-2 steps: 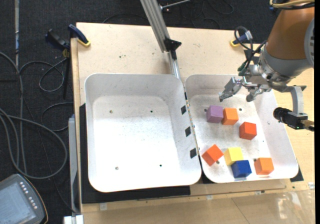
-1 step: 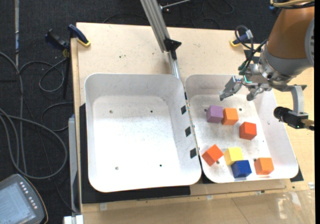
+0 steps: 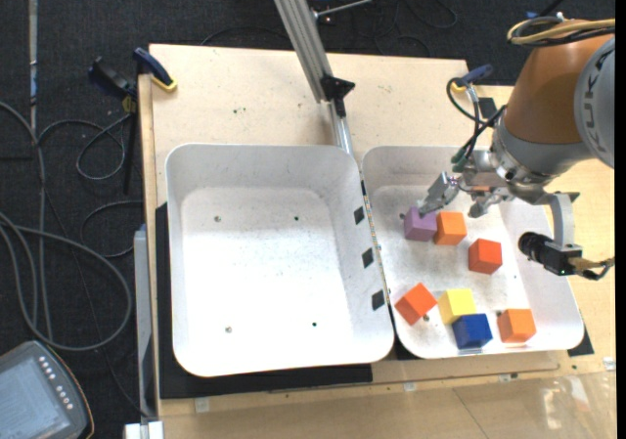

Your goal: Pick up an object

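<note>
The tool (image 3: 437, 195) is poised just above the small purple cube (image 3: 421, 224), evidently for grasping, though its opening cannot be told.

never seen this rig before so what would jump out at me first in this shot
The bulky grey arm with its orange band reaches in from the right, its gripper low over the right white bin, just above a small purple block. Around it lies a bright scatter of cubes: orange ones, a red one, a yellow one and a blue one. The left white bin sits alongside.
</note>
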{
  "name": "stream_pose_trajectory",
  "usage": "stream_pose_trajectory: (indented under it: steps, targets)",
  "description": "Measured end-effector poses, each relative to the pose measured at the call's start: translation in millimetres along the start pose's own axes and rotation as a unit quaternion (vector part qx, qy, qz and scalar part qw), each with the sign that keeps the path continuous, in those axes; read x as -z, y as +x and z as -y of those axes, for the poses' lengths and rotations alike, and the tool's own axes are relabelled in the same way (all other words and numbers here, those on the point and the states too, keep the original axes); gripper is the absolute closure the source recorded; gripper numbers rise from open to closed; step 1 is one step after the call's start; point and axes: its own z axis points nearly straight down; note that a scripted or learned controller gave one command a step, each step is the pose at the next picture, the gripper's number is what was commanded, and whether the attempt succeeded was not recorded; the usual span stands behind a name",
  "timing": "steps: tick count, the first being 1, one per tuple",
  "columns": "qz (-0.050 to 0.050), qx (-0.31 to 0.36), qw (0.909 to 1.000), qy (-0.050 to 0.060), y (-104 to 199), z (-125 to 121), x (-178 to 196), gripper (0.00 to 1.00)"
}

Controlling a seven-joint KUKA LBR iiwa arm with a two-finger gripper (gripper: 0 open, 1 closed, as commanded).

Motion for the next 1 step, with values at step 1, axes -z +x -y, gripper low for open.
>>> stream_pose_trajectory:
  steps: [1]
  targets:
    - [0.0, 0.0, 1.0, 0.0, 0.7, -8.9, -49.7, 0.0]
